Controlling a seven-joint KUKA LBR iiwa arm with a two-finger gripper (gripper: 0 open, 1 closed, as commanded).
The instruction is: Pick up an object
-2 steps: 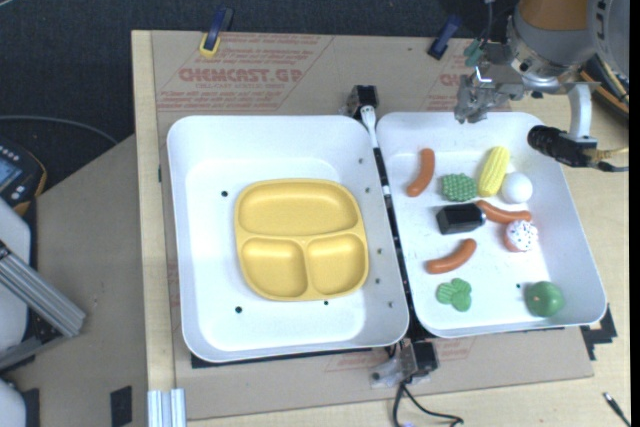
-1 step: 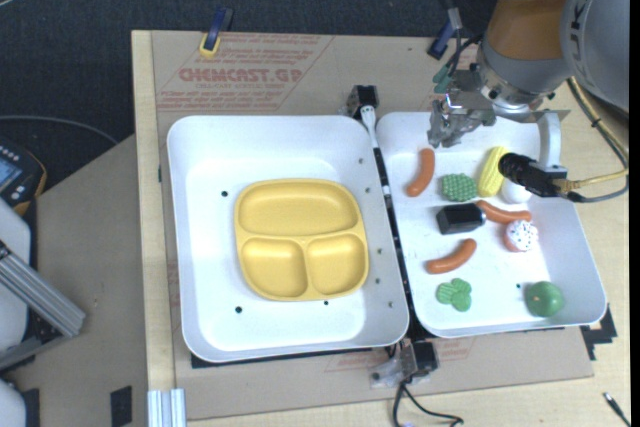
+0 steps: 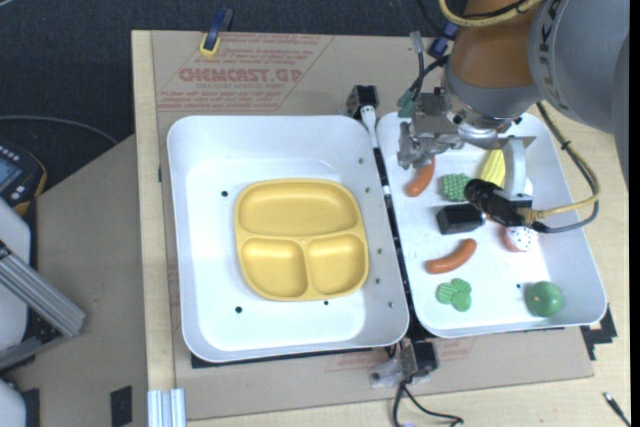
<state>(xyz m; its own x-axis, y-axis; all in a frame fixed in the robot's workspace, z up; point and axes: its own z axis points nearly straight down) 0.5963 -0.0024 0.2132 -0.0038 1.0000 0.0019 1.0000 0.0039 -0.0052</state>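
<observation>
Claw [image 3: 418,153]: over right bin [image 3: 575,255], grip state cannot be told | orange sausage [image 3: 420,180]: just below claw | yellow tray [image 3: 300,238]: left bin [image 3: 200,245]

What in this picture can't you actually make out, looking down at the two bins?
- Gripper: in the camera view, too small and dark against the wrist to tell how it is set, or whether it touches the orange sausage just below.
- Corn cob: partly covered by the wrist hardware.
- Small white object: too small to identify.
- Right bin: its far end lies under the arm.
</observation>
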